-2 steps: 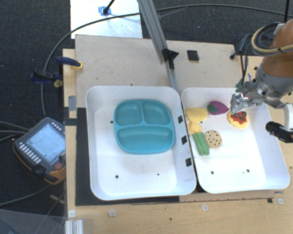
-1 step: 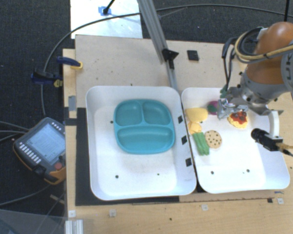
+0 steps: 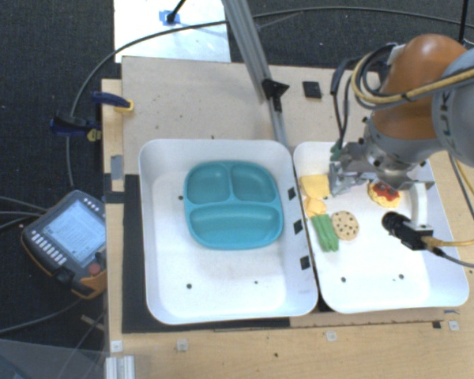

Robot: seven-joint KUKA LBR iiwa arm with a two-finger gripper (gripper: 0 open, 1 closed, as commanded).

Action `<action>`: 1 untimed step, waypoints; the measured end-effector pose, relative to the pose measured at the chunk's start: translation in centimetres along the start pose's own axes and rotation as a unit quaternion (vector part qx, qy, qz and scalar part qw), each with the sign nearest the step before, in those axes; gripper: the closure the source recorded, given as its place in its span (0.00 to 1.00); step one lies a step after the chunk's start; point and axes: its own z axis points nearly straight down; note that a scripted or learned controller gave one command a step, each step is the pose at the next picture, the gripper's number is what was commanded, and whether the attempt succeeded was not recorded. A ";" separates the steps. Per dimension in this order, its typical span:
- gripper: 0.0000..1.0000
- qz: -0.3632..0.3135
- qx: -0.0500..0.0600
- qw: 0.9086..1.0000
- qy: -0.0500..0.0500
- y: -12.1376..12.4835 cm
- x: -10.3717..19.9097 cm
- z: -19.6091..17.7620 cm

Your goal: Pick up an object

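Toys lie in the right bin [image 3: 426, 290], a shallow white tray of smooth plastic with small dark dots on its floor. Near its left wall sit a pale yellow, blocky piece [image 3: 315, 185] and a smaller yellow lump [image 3: 314, 207] just below it. Beneath those rests a green ridged piece [image 3: 325, 232], long and narrow, and touching its right side is a round tan cookie [image 3: 346, 224] speckled with dark chips. Further right I see a flat yellow round with red on top [image 3: 383, 193], partly under my wrist.

My fingers [image 3: 344, 178] hang low over the upper left of this bin, just beside the yellow block; grey metal housing hides them, so I cannot tell how they stand, and nothing shows between them.

The left bin [image 3: 166, 290] holds a teal plate [image 3: 232, 204], glossy, rounded at the corners, divided into three compartments. Both bins rest on a pale wooden table [image 3: 189, 101]. No writing is readable anywhere.
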 end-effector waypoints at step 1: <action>1.00 -0.001 0.000 1.000 0.000 -1.9 5.9 -0.6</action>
